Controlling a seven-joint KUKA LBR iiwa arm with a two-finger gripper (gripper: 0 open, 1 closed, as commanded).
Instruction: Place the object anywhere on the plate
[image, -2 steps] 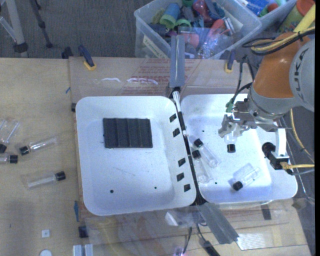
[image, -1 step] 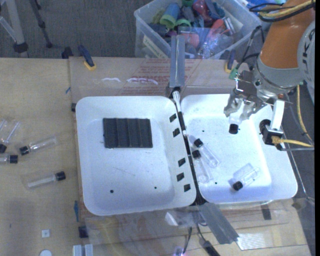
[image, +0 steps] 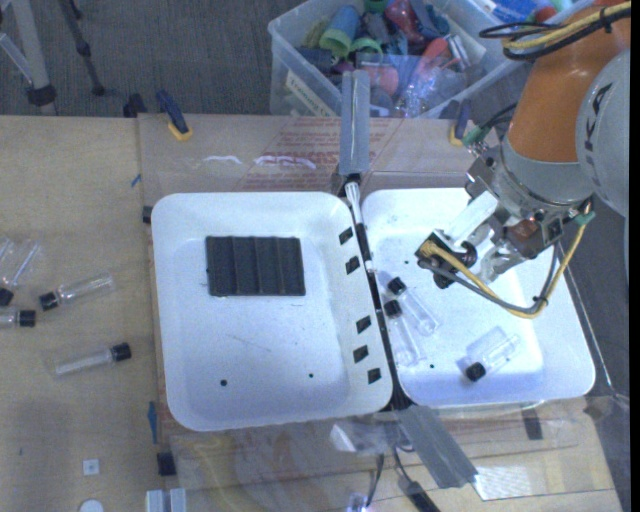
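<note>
The dark ribbed plate (image: 255, 266) lies flat in the upper left part of the left bin (image: 190, 380). In the right bin (image: 560, 370) there are clear vials with black caps. One vial (image: 490, 352) rests near the front right, and another vial (image: 412, 308) sits close to the divider with a third clear tube (image: 404, 342) just below it. My gripper (image: 503, 250) hangs over the upper middle of the right bin, above and apart from the vials. Nothing shows between its fingers from this angle.
Several loose capped vials (image: 85, 290) lie on the bench left of the bins. A clear tote of colourful items (image: 400, 45) stands at the back. Black clips (image: 362, 325) line the divider between the bins. A blue clamp (image: 176, 120) sits at the back left.
</note>
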